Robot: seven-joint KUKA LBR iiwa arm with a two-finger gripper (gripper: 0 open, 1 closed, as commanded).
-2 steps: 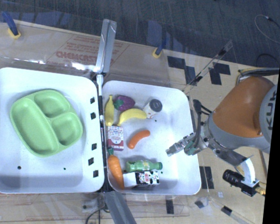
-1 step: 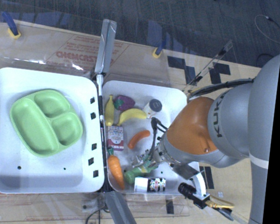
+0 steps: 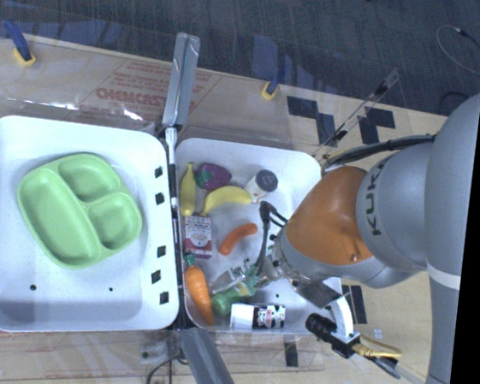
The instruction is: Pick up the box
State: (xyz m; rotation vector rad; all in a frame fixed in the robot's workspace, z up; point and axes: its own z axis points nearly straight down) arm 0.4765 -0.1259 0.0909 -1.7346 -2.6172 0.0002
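Take the box (image 3: pixel 197 234) as your landmark: a small red-and-white carton lying flat in the right bin (image 3: pixel 305 163), close against that bin's left wall.

Nearest the camera, below and to the right of the box, you have a white bottle with a dark label (image 3: pixel 258 316) lying on its side. Just below the box sits the carrot (image 3: pixel 198 291), and between the carrot and the bottle some green item, too tangled to name.

The gripper (image 3: pixel 243 275) hangs down and to the right of the box, apart from it, above that green clutter. You cannot tell how far the jaws stand open; the metal parts blur into the objects beneath them, and nothing can be seen held between them. Treat it as empty-handed.

Level with the box, to its right, lies a small orange sausage-shaped piece (image 3: pixel 236 237). Beyond the box are two bananas (image 3: pixel 189 188), one upright along the wall just above it and one curved to the right, then a purple item (image 3: pixel 214 174) and a small round grey thing (image 3: pixel 265 180).

For the grasp, you probably want to shift the gripper up and left until it centres over the box, then turn the jaws to span its narrow width. Mind the wall on its left and the banana at its top end; a finger landing on either would likely spoil the closure. Descend straight.
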